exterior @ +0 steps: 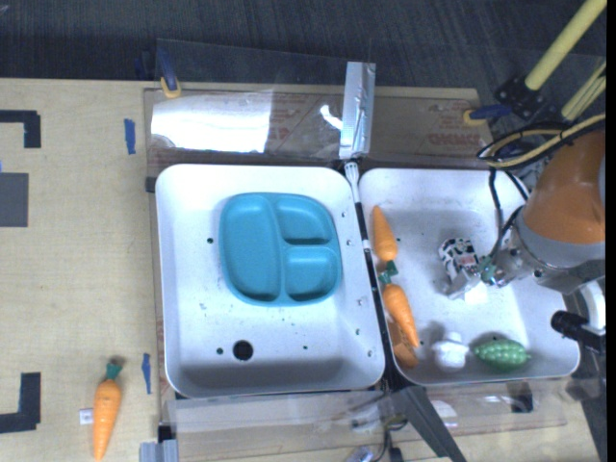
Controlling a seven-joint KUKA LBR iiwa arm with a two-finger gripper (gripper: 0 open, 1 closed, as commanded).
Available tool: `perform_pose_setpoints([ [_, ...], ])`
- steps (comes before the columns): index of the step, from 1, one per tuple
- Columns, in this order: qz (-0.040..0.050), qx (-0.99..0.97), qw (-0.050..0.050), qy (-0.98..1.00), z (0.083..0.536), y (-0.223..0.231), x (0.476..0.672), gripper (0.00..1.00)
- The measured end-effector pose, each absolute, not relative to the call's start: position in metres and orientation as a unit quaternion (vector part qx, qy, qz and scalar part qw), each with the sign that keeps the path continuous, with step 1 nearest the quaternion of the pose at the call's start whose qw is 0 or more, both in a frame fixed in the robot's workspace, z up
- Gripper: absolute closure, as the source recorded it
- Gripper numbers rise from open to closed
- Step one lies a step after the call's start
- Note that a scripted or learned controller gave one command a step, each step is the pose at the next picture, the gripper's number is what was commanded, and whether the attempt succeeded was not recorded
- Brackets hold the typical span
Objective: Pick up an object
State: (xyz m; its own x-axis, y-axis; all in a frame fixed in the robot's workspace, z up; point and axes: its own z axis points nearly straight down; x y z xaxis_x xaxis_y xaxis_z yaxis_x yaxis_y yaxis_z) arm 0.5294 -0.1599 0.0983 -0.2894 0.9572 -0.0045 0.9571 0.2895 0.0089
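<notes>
The right bin [423, 195] holds several toys. A small black-and-white toy [458, 255] lies near its middle. Along the bin's left wall lie two orange carrots, one further back [383, 236] and one nearer the front [399, 318]. At the front are a white piece [449, 352] and a green bumpy toy [500, 353]. My gripper [486, 273] reaches in from the right, low in the bin, its tip right beside the black-and-white toy. The grey wrist and orange band [570, 205] hide most of it.
The left bin [183, 258] carries a blue divided plate [281, 246] and has a dark hole near its front. A third carrot [105, 407] lies on the wooden bench outside the bins, front left. A clear panel [250, 114] and cables stand behind the bins.
</notes>
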Motion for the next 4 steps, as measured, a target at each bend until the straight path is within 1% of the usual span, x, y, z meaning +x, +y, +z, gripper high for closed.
perform_pose_setpoints([
  [1, 0.002, 0.672, 0.003, 0.74, 0.184, -0.143, 0.576, 1.0],
  [2, 0.0033, 0.683, 0.001, 0.731, 0.228, -0.015, 0.63, 1.0],
  [3, 0.0002, 0.638, -0.001, 0.77, 0.243, 0.003, 0.537, 1.0],
  [4, -0.0015, 0.62, 0.0, 0.784, 0.213, -0.053, 0.598, 1.0],
])
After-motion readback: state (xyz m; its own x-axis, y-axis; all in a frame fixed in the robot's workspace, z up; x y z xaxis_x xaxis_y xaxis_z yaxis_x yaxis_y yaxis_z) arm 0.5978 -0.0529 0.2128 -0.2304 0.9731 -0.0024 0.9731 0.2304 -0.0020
